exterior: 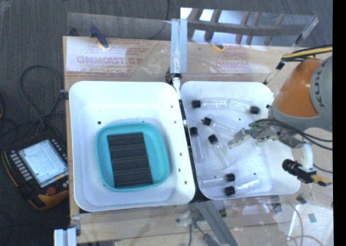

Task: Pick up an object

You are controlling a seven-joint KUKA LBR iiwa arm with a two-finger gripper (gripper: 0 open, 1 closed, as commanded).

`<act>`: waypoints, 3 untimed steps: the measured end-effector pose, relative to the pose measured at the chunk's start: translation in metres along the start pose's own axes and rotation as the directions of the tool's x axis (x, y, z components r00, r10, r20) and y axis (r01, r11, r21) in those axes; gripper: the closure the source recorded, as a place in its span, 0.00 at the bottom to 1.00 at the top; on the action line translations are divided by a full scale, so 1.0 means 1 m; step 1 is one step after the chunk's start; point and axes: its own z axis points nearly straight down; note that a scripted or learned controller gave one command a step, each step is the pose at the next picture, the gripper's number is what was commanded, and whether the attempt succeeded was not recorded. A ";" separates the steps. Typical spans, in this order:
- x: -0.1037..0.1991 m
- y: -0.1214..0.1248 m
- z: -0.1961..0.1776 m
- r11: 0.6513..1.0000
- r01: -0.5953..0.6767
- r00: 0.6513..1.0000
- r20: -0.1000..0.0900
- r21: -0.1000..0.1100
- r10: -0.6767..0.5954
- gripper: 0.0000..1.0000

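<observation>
While the fingers' (238, 141) state is unclear, seven black-capped clear vials (219, 150) lie in the right bin (265, 91), one teal tray (131, 156) in the left bin (81, 131).

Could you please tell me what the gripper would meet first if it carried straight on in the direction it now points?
The gripper points toward the view's left, low over the right bin. First in that line is probably the clear black-capped vial just beyond its tip, though height is hard to judge from above.
</observation>
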 end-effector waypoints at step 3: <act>0.070 0.072 0.007 0.982 0.189 0.982 0.010 -0.010 -0.189 0.00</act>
